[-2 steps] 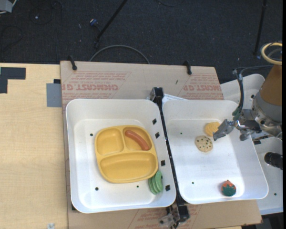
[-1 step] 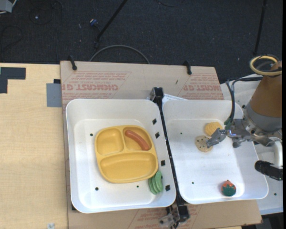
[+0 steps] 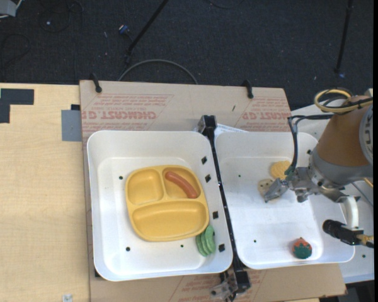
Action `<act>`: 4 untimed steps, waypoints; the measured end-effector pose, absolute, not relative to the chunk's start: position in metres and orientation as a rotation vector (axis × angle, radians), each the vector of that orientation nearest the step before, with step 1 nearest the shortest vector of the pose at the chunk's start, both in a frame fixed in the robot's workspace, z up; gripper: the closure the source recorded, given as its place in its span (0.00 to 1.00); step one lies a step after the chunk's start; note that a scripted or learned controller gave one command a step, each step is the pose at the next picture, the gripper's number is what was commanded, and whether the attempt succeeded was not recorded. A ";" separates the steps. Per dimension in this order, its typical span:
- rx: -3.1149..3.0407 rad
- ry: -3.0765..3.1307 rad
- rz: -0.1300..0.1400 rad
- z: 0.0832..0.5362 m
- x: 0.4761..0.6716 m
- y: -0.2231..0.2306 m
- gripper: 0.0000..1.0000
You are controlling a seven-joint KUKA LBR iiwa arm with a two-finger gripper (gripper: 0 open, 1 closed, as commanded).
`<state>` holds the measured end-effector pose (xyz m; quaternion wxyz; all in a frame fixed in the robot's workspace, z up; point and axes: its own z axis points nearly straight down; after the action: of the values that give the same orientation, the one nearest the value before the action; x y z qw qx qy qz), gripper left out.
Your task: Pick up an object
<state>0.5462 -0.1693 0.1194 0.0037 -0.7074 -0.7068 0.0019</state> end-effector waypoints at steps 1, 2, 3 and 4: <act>-2.222 -2.214 0.004 0.133 0.546 -0.170 1.00; -2.222 -2.225 -0.002 0.195 0.550 -0.174 1.00; -2.221 -2.226 -0.002 0.247 0.551 -0.174 1.00; -2.214 -2.223 0.002 0.238 0.549 -0.131 1.00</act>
<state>0.5490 -0.1310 0.2384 0.0020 -0.7057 -0.7085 0.0007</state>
